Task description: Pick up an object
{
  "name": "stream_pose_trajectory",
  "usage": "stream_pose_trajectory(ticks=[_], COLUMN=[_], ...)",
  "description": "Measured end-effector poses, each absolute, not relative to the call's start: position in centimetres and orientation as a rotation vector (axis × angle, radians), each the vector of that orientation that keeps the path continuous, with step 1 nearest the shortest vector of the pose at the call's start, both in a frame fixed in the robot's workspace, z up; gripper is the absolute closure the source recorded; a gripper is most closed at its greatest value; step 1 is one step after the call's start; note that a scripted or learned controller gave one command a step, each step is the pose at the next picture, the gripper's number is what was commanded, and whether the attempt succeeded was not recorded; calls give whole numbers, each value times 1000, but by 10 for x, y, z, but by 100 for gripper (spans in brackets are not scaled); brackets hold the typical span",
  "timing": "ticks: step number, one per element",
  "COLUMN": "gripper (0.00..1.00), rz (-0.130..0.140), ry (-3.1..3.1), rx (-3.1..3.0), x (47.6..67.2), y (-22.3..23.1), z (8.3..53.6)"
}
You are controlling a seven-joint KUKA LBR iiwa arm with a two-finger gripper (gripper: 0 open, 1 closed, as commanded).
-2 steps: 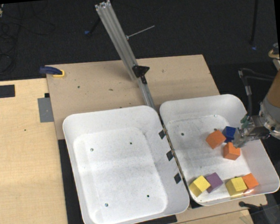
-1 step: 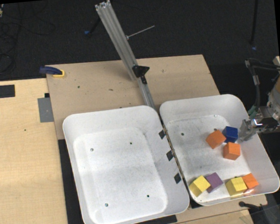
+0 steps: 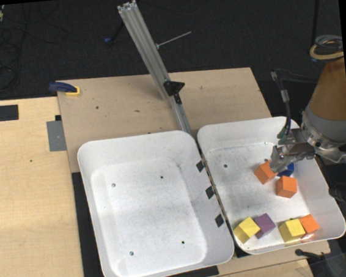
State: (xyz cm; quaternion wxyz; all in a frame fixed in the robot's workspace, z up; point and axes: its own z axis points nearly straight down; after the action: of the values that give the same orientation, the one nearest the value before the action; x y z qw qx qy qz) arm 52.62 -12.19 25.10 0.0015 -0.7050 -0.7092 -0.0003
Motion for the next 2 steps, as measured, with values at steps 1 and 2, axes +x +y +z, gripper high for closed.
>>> stream_pose_trajectory(ticks=[1,2], gripper=[100,100], rz=[-1,1], ry=[-2224,-2224], rx=[-2215,-2214], x=[549,567], y=[-81,-22], z=[253,242])
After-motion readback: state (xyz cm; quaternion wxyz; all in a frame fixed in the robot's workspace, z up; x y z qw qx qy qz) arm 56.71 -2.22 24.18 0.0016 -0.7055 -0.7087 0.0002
